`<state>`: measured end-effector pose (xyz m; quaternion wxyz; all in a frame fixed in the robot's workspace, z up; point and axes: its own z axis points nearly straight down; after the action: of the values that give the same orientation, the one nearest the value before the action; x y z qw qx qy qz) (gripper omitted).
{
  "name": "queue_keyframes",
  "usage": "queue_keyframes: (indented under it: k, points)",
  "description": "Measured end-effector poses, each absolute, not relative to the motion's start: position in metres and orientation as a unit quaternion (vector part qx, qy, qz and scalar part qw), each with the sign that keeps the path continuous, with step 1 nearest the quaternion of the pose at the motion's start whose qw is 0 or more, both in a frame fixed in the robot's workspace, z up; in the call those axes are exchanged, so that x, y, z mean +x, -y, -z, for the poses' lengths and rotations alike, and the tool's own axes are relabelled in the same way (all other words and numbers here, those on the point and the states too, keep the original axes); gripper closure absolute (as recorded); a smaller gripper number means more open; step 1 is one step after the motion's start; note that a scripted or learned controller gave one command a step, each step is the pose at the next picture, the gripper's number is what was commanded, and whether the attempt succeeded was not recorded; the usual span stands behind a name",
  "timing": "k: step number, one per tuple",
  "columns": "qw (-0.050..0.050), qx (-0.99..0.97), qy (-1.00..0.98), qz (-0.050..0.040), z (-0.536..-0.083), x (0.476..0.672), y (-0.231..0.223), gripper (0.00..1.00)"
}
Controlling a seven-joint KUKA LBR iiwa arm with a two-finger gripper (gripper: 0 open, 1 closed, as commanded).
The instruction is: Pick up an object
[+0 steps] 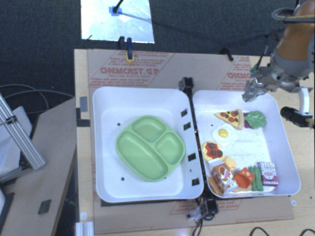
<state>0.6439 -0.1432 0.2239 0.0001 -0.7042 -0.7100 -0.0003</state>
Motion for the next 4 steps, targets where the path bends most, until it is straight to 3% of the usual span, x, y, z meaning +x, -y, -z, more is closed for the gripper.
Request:
queue_keyframes:
  k: [2, 3, 4]
  points:
    - [0.001, -0.704, 0.71, 0.001, -0.219, 0.628, 0.047, 1.0]
    - [0.001, -0.703, 0.711, 0.0011, -0.234, 0.608, -0.006, 1.0]
    - [0.0, -0.705, 0.709, -0.0003, -0.214, 0.61, -0.007, 1.0]
